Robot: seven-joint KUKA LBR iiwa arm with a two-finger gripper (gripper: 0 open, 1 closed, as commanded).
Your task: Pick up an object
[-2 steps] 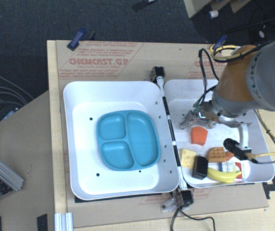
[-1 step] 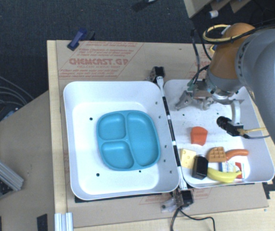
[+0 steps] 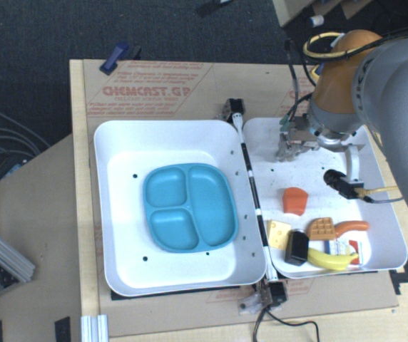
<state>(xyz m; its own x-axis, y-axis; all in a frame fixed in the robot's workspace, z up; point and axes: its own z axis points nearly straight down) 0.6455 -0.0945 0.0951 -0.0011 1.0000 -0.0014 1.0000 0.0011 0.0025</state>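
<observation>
My gripper (image 3: 290, 150) hangs over the far left part of the right bin (image 3: 389, 226), under the orange band of the arm. Nothing lies directly beneath it on the white floor. Nearer the front of that bin are an orange block (image 3: 295, 200), a yellow cheese wedge (image 3: 278, 234), a brown waffle (image 3: 322, 227), a red sausage (image 3: 351, 226), a banana (image 3: 331, 260), a small black item (image 3: 297, 248) and a white printed packet (image 3: 344, 247). The orange block is the closest of these to the gripper, a little toward the front.
The left bin (image 3: 111, 191) holds a blue divided plate (image 3: 190, 206). A black plug (image 3: 338, 182) with a pale cable hangs from the arm over the right bin. A divider rail (image 3: 250, 184) runs between the bins. Cables lie on the floor at the left.
</observation>
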